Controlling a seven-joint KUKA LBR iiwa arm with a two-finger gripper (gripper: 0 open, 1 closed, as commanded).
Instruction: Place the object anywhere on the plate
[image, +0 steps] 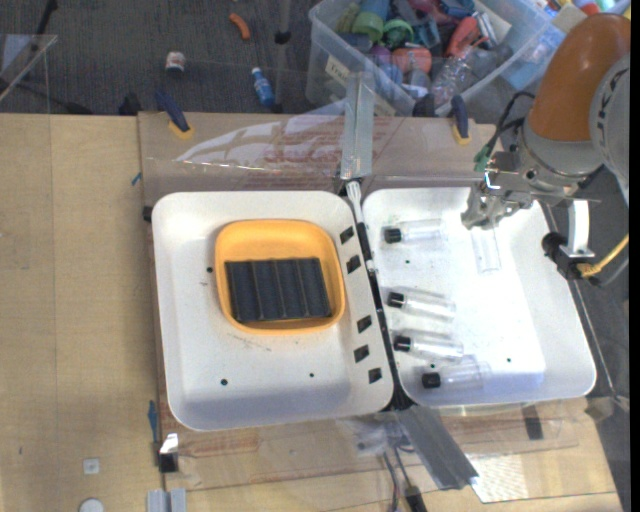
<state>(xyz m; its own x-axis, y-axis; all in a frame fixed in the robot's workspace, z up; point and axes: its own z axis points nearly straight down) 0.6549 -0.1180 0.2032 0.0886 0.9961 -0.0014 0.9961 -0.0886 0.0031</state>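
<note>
I read tool upper right, over right bin; grip state unclear. Clear tubes lie there, plate centre-left. Risk: slippery tube slips, or drops short.

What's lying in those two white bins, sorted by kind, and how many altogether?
Clear plastic tubes with black caps: 4
Clear plastic tube below the gripper, cap not visible: 1
Orange rounded-square plate: 1
Dark ribbed rectangular block on the plate: 1
Total: 7
</note>
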